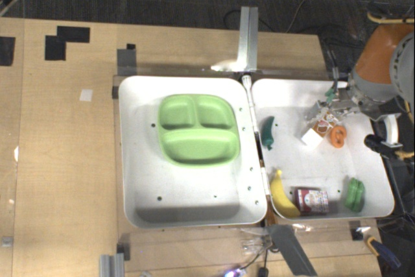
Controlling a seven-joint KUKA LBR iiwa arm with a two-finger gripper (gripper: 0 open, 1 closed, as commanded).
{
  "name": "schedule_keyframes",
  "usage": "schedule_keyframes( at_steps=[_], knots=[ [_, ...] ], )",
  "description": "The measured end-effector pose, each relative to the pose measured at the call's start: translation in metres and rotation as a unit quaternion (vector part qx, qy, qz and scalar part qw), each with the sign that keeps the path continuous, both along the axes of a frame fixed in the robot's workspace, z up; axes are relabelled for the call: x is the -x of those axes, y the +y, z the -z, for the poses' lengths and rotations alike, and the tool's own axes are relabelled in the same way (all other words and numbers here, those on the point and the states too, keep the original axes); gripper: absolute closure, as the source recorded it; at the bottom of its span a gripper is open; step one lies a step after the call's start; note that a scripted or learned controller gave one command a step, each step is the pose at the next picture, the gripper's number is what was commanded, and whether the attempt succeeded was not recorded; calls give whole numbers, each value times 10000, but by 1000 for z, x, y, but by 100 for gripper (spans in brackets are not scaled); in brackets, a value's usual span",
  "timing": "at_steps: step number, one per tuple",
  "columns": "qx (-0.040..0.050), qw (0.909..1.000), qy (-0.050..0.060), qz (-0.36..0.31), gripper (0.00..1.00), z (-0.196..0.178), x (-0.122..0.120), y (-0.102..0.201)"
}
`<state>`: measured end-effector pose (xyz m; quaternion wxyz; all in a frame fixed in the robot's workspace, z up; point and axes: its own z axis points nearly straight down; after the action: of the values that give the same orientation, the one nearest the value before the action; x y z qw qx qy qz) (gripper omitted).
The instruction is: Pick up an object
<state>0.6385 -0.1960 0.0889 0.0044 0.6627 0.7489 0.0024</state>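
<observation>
the bench carries two white bins side by side; the left bin (pixel 130 139) holds a green divided plate (pixel 198 128), which lies flat near its middle; the right bin (pixel 285 94) holds several small things. the arm (pixel 382 61) comes in from the right, grey with an orange band, and its gripper (pixel 329 108) is low over the far right part of the right bin; the fingers are lost in a small cluster of things there, so i cannot tell how far they are open or if they hold something. just beside the gripper lie a white block (pixel 312 137) and an orange piece (pixel 337 135), close to each other; a dark green object (pixel 267 131) lies near the left wall of this bin; along the near wall there are a banana (pixel 281 192), a dark red can (pixel 312 200) on its side touching it, and a green round object (pixel 355 194) in the near right corner
</observation>
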Motion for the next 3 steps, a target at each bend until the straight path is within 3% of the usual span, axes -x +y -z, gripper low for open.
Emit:
schedule_keyframes(
  at_steps=[2, 3],
  knots=[
    [0, 9998, -14, -222, 0, -1, 35, -5],
    [8, 9997, -50, -225, 100, -14, 32, -5]
  ],
)
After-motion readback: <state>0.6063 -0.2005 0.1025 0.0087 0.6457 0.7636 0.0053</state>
